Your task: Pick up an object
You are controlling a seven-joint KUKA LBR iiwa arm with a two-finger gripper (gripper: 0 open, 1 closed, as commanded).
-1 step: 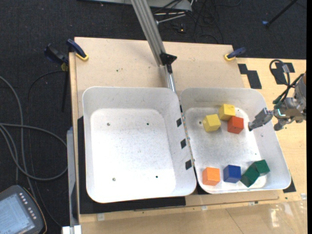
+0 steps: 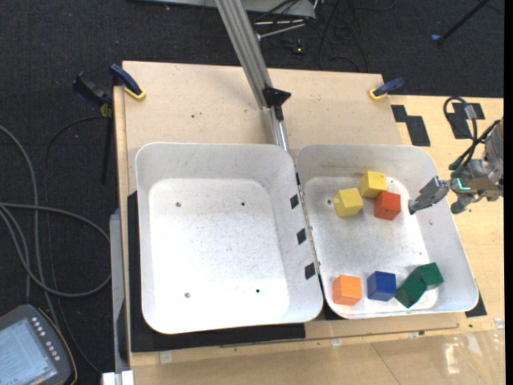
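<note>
While hovering at the right bin (image 2: pixel 437 167) east rim, fingers (image 2: pixel 442 198) spread open, held nothing. Red cube (image 2: pixel 387 204) sat just left, two yellow cubes (image 2: pixel 360 193) beside it. Orange, blue, green blocks (image 2: pixel 385 285) crowded front edge. Left bin (image 2: pixel 160 167) bare, wide room.

One fixed camera looks down aslant from above on both bins (image 2: pixel 144 215) together.

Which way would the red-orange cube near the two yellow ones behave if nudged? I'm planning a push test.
The red-orange cube looks rigid and flat-faced, so it would probably slide, not roll. It sits against one yellow cube, which would likely shift with it. The right white bin looks smooth, so sliding seems easy.
</note>
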